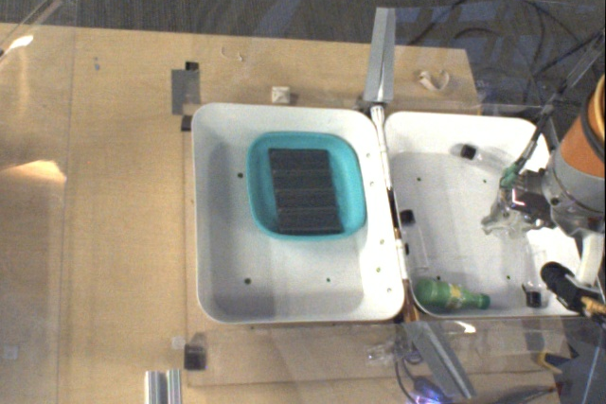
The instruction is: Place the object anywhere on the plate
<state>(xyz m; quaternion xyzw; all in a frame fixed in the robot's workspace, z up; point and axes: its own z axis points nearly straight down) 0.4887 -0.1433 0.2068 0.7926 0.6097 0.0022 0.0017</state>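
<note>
Bottle [451, 296], green, lies on its side at right bin's [445, 203] near edge, well right of the teal plate [352, 194]. Probably light, rigid, slick, rolls; grab mid-body. Gripper [502, 215] state unclear, nothing seen between.

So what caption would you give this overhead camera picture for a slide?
Robot gripper poised over the right bin, a green bottle lying near its front edge; the teal plate waits in the left bin.

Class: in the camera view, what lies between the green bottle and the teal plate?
The two bins' adjoining rims separate green bottle from teal plate; otherwise bare white floor.
</note>
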